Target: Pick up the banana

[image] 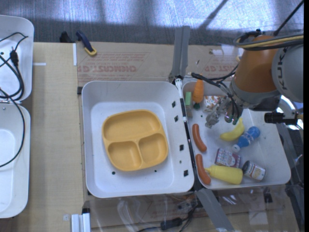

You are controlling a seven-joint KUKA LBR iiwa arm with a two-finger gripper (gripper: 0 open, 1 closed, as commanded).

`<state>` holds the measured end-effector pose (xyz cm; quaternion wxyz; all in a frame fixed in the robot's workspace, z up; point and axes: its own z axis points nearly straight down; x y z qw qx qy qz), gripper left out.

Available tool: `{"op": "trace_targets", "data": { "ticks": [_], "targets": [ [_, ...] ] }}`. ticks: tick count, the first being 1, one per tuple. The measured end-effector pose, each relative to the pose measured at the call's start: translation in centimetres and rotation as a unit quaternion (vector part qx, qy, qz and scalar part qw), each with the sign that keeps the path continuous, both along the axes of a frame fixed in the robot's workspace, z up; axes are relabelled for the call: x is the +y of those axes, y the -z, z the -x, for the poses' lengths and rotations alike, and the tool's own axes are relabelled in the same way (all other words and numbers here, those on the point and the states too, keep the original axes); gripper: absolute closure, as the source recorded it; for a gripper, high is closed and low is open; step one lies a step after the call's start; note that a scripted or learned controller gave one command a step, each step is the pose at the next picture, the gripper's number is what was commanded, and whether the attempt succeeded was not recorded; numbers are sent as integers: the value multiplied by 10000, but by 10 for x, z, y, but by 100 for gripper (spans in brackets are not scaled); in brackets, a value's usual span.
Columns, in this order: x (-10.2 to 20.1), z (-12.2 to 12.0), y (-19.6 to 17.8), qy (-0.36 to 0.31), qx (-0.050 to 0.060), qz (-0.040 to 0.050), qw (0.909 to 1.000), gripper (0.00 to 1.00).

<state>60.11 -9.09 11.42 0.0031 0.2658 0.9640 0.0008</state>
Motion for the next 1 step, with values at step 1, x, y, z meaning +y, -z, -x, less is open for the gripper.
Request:
{"op": "trace_targets", "data": {
  "ticks": [1],
  "targets": [
    [-73,38,22,-888,25,4,9960,0]
  ]
}}
